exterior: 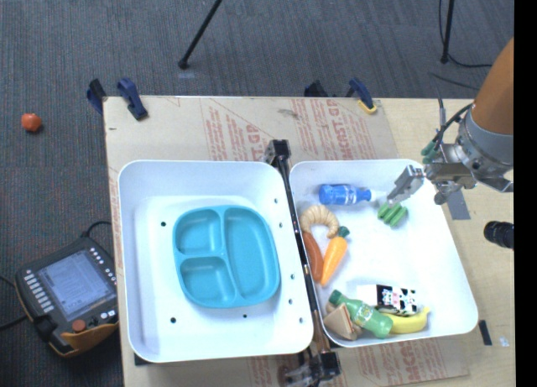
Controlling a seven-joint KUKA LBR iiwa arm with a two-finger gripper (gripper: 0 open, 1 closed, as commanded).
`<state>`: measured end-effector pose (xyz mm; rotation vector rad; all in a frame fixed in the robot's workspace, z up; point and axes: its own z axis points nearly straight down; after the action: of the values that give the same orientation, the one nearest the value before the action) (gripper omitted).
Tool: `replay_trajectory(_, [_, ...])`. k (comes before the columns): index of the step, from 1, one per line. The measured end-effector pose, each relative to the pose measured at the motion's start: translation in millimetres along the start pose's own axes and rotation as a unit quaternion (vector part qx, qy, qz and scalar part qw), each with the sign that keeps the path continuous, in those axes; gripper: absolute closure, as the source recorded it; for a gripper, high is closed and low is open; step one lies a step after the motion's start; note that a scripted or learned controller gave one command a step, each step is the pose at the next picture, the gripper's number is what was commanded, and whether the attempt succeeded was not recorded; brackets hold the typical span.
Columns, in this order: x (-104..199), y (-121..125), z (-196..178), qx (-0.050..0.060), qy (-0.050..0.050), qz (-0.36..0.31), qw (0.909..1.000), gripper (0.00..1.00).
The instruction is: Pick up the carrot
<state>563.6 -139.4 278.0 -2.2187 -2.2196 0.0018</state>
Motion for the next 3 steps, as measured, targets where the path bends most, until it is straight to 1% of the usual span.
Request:
replay_trajectory(1, [46.7,-30.1,177.4,0.001,0.0,-0.016,0.9999,0.0])
replay_trajectory(2, [45.8,-28.8,166.1,0.001,0.001,-0.013,0.9999,1.0])
replay_trajectory(3, [45.9,-28.9,166.3,0.001,0.001,-0.013,0.9999,0.0])
